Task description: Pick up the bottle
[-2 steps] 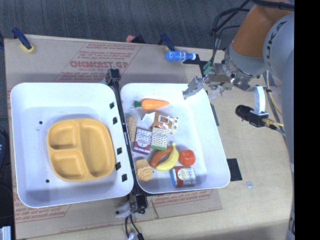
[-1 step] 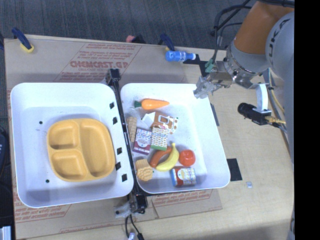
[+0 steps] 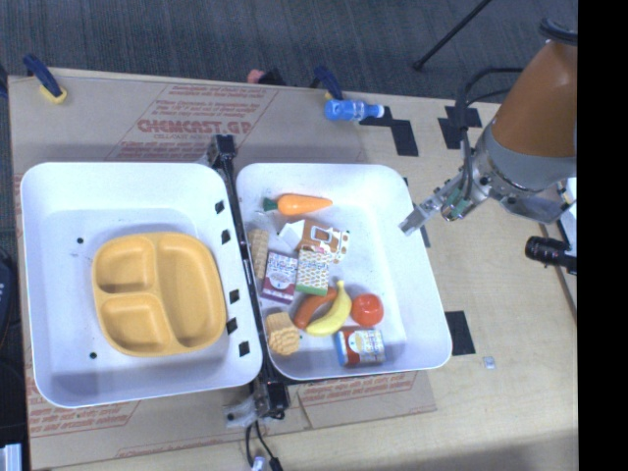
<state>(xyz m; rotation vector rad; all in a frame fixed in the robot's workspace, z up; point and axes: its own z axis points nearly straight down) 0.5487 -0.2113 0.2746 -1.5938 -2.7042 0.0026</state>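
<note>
I cannot tell if the claw (image 3: pixel 420 217) is wide or narrow. It should drop straight over the middle of the small blue plastic bottle (image 3: pixel 346 111).

1. We see a yellow divided tray (image 3: pixel 157 292) in the left bin (image 3: pixel 39 292).
2. In the right bin (image 3: pixel 417 273) we find a carrot (image 3: pixel 304 204), a banana (image 3: pixel 334 315), a tomato (image 3: pixel 367 309), a waffle (image 3: pixel 284 340) and small cartons (image 3: pixel 312 263).
3. Cardboard (image 3: pixel 186 121) covers the bench (image 3: pixel 510 381).
</note>
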